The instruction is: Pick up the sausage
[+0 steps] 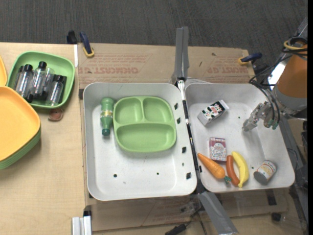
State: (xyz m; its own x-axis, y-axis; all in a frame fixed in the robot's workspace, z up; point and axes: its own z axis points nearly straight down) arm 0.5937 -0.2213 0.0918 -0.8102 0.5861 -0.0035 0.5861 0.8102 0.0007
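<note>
The arm [292,84] is reaching in from the right, its orange band above the right bin [254,94], wrist angling down and leftward. The gripper [254,120] is hovering over the bin's bare floor near the right wall, gripping nothing, its fingers slightly apart. The sausage [232,170] is lying well apart near the front, between the carrot [212,164] and the banana [241,167].
</note>
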